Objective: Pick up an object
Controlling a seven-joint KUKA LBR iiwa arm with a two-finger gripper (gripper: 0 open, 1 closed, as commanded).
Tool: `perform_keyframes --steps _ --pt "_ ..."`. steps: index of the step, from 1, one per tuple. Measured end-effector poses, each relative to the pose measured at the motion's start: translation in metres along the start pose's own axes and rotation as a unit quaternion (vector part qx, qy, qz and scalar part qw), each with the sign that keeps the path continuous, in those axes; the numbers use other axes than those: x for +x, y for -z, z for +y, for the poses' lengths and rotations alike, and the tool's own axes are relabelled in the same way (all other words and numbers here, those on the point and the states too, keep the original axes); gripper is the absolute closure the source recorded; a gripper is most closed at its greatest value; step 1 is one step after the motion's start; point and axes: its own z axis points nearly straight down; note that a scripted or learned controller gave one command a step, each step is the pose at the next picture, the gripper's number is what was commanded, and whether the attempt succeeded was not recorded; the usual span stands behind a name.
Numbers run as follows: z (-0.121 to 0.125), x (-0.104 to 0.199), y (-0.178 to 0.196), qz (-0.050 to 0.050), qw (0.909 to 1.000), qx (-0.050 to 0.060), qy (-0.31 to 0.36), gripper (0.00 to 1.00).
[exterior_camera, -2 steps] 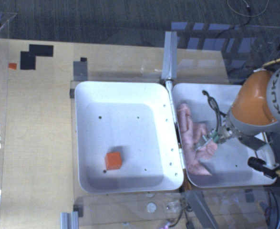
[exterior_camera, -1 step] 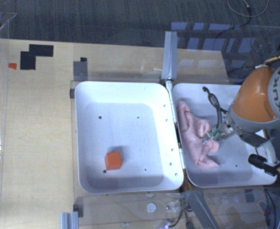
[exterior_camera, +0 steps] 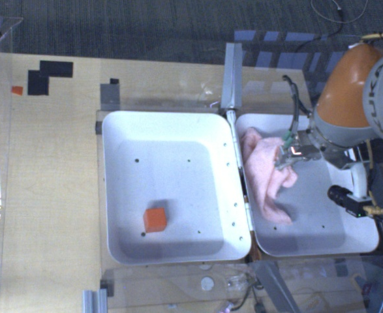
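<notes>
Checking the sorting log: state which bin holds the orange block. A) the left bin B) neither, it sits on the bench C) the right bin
A: the orange block lies on the floor of the left bin, while the right bin holds the pink cloth.

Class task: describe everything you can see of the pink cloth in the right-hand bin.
The pink cloth looks soft, like terry towel, pale pink and crumpled into a long bunched heap. It lies in the right bin, along its left side beside the divider, running from near the far wall toward the middle of the floor. Folds and a darker shadow mark its lower end. The pincer is at its upper right edge, apparently touching it; whether it grips the fabric is unclear.
</notes>
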Motion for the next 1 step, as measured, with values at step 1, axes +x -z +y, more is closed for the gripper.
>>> perform_keyframes --steps 1 --pt "0.0023 0.001 0.0108 -0.001 1.0 -0.003 0.004 1.0"
